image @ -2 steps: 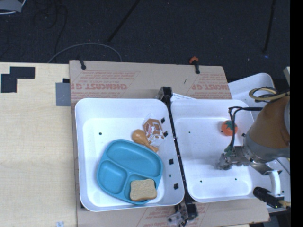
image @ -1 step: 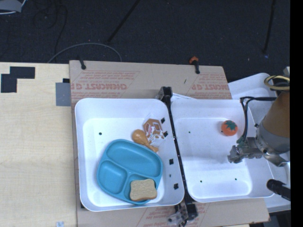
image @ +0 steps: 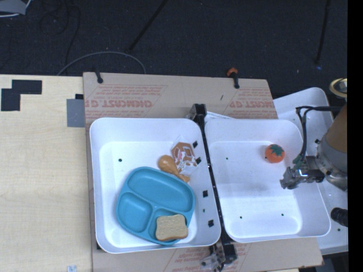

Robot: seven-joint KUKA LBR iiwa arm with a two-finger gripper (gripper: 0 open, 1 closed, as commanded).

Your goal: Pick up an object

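Note:
A small orange-red toy fruit with a green top (image: 274, 153) lies near the far right corner of the right bin (image: 255, 231). My gripper (image: 290, 180) hangs over that bin's right side, just below and right of the fruit, with nothing visible between its fingers. In the left bin (image: 105, 152) a blue divided plate (image: 150, 200) holds a tan slice of bread (image: 171, 228). A brown wooden spoon-like piece (image: 170, 166) and a clear packet with a brown pretzel print (image: 184, 154) lie beside the plate's far edge.
A black divider (image: 209, 180) runs between the two bins. The bins rest on a cardboard sheet (image: 170, 98) on the pale wooden bench (image: 39, 180). My arm's wrist and cables (image: 334, 146) stand over the right bin's right rim.

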